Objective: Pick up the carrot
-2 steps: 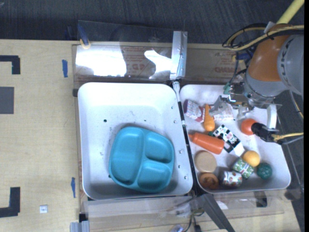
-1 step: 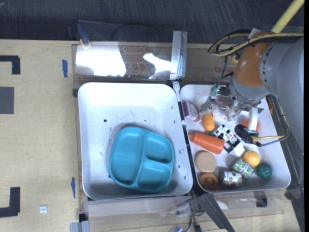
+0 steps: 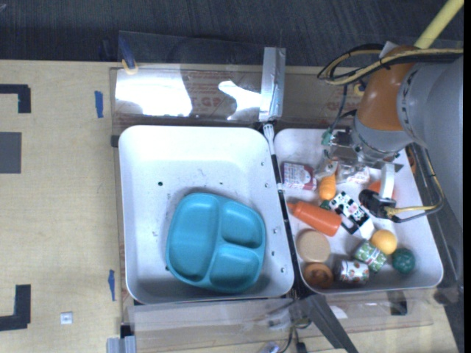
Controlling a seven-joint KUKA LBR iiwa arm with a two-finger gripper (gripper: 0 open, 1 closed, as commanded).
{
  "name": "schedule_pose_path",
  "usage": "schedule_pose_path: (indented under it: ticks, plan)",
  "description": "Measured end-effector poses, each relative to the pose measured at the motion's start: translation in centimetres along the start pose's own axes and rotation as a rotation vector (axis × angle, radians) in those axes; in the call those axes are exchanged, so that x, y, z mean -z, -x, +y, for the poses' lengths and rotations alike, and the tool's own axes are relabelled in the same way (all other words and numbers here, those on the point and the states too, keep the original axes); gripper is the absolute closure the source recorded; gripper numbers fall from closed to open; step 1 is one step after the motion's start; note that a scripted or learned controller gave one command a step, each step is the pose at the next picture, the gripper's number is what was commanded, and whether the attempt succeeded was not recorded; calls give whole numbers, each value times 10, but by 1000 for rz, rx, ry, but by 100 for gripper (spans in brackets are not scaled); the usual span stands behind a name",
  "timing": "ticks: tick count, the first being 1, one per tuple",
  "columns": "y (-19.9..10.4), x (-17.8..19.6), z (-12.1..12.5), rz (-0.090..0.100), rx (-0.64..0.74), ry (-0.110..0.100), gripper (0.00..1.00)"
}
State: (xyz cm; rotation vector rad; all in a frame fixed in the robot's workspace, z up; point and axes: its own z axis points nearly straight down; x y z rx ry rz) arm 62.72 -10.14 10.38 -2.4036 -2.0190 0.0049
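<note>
The carrot (image 3: 316, 215) lies in the right bin (image 3: 434, 263), crowded by a packet (image 3: 298, 175), an orange (image 3: 327, 188) and a black-and-white toy (image 3: 350, 211). The gripper (image 3: 360, 171) hangs above; whether its jaws are open I cannot tell.

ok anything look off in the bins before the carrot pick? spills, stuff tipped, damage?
No spill or damage visible. The right bin is just crowded: the carrot lies on its side among small toys, touching the black-and-white piece at its thick end. The blue divided plate sits askew in the left bin.
</note>
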Motion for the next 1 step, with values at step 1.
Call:
schedule_pose_path:
  ticks: [1]
  plan:
    - [-79,122,27,4,-65,11,100]
